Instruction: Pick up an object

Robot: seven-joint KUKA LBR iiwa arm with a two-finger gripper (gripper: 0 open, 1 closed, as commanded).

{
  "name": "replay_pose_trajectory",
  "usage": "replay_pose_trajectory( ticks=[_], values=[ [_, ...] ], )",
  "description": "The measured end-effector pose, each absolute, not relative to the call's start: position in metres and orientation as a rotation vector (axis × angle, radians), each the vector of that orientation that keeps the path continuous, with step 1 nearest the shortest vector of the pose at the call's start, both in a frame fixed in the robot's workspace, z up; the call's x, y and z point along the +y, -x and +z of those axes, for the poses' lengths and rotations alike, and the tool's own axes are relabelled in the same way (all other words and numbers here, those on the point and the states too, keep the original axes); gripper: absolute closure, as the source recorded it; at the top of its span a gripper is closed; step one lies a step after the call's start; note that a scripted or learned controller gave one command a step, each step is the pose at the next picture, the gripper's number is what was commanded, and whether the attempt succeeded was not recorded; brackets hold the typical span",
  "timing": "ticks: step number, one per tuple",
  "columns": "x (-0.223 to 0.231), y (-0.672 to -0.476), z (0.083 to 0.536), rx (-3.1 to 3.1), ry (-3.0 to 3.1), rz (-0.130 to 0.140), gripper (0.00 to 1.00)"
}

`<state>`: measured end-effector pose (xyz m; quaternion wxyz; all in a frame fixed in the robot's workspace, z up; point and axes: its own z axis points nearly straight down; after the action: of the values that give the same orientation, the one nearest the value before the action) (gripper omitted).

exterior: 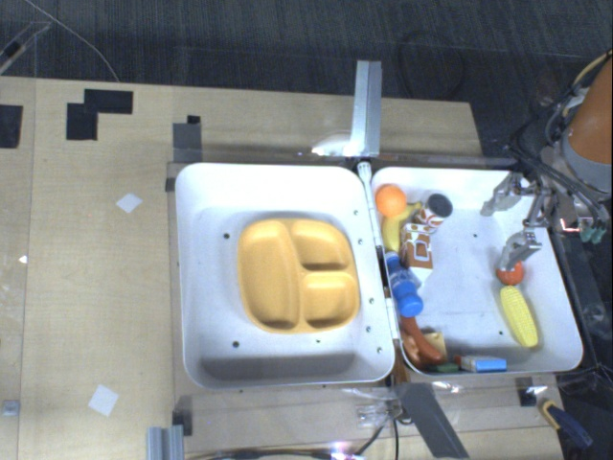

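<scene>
Two shallow white bins are seen side by side on the wooden desk (86,286). The left bin (206,353) is occupied by a yellow divided tray (295,274), set near its middle. The right bin (460,305) carries a clutter of small things. Along its left wall an orange ball (390,199) is seen at the far end, with a yellow item just below it, partly covered by a brown-and-white packet (420,241). A blue bottle (404,289) is laid just beside that wall, and a reddish-brown item is found nearer the front corner. A small blue-and-orange stick (484,363) is laid along the front wall, and a dark round disc (439,204) is placed near the far wall.

The pincer (515,226) is held low over the right side of the right bin, reaching in from the right, with its two metal fingers spread apart and nothing seen between them. A small red-orange ball (510,273) is found directly under the nearer finger, seemingly touching its tip. A yellow corn cob (519,315) is laid just below that ball, close to the bin's right wall.
</scene>
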<state>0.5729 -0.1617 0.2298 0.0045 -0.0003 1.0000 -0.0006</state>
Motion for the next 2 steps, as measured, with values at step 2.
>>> replay_pose_trajectory(
  ticks=[2],
  values=[
    [-0.205,-0.516,0.146,3.122,0.279,-0.003,0.0]
  ],
)
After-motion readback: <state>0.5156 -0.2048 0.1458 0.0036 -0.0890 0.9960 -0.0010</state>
